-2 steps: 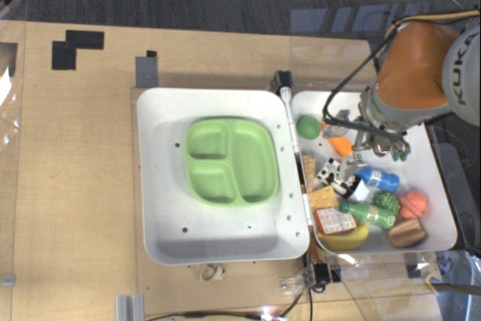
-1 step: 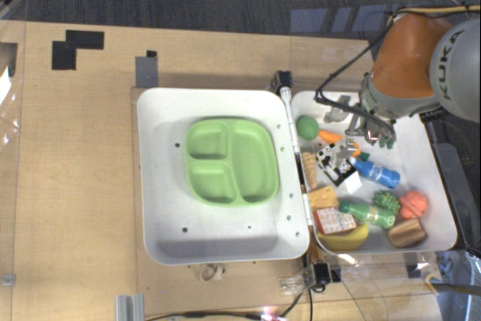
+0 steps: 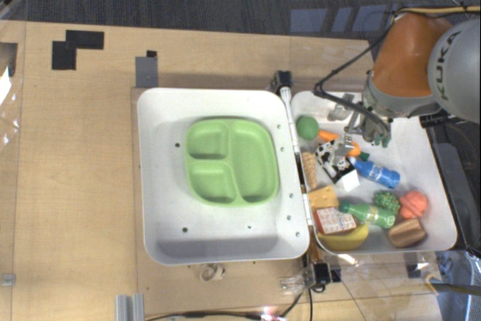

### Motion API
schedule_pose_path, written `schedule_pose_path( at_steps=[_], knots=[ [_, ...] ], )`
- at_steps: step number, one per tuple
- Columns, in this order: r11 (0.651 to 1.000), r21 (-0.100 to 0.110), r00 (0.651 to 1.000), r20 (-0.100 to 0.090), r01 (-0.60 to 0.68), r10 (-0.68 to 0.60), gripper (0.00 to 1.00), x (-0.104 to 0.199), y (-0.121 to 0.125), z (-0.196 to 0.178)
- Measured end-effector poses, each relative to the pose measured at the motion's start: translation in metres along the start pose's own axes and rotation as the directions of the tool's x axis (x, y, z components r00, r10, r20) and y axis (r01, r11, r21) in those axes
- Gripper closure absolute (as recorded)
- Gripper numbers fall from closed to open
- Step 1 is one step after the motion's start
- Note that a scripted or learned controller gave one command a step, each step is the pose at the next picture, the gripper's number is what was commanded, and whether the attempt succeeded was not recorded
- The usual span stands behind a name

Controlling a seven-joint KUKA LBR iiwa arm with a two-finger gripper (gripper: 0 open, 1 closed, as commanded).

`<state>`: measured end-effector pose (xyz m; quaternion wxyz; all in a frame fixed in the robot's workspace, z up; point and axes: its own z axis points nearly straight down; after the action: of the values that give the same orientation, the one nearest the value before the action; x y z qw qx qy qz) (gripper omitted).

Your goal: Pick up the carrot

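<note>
The left bin (image 3: 150, 162) holds a green tray (image 3: 229, 160) with three compartments, lying near its middle. Just right of the rim between the bins, the right bin (image 3: 440, 184) is crowded: a green ball (image 3: 307, 126) sits at its upper left, and the carrot (image 3: 328, 136) lies just right of the ball, a small orange piece pointing toward the gripper. Below these are a cracker (image 3: 308, 169) along the left wall, a cheese wedge (image 3: 324, 197), a red-labelled box (image 3: 334, 220) and a banana (image 3: 347, 237) at the bottom edge. Near the middle lies a black-and-white toy (image 3: 329, 156) with a white block (image 3: 347, 180) beside it, then a green bottle (image 3: 368, 213) and a blue bottle (image 3: 377, 173). The gripper (image 3: 363, 133) hangs just right of the carrot, above the blue bottle; whether its jaws are apart or together cannot be told. Farther right sit a green knobbly fruit (image 3: 387, 201), a brown loaf (image 3: 406, 233) and a peach (image 3: 414, 203).
</note>
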<state>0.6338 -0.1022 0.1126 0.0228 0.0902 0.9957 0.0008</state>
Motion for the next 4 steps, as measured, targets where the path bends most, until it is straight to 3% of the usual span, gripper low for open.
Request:
schedule_pose_path(
  at_steps=[1,2,3,4],
  knots=[
    [0.991,0.006,0.991,0.006,-0.131,0.130,0.00,-0.0006,0.0018,0.0001],
    [0.992,0.000,0.992,0.011,-0.129,0.129,1.00,0.0017,0.0025,-0.0021],
    [0.992,0.001,0.992,0.010,-0.129,0.129,0.00,0.0017,0.0021,-0.0023],
    [0.925,-0.003,0.925,0.017,-0.380,0.380,0.00,-0.0076,0.0095,0.0003]
  ],
)
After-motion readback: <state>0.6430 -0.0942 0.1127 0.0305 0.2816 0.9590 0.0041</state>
